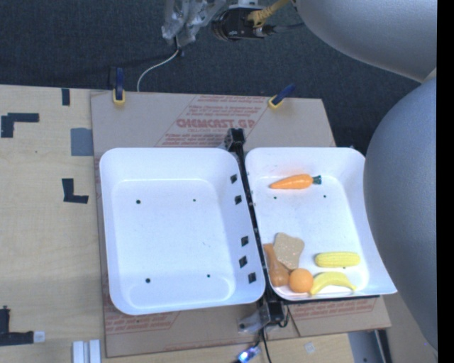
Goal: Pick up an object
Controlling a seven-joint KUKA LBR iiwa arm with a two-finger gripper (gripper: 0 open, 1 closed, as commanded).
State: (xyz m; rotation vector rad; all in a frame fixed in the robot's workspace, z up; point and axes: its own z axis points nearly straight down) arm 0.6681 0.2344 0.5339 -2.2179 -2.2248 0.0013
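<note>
Grey arm (pixel 411 177) bulks closest to the lens. End effector (pixel 186 20) sits at the top, well above both bins; grip state cannot be told. Carrot (pixel 292 182), bread slice (pixel 288 249), orange (pixel 301 281), corn (pixel 337 259), banana (pixel 332 284) lie far below-right of it. Judged: pre-approach; next, descend over one item.

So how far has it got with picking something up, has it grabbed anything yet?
Nothing looks picked yet. The carrot, corn cob, banana, orange and bread slice all lie in the right bin. The gripper sits high at the top of the view, far from them. Reaching down and gripping one remains.
</note>
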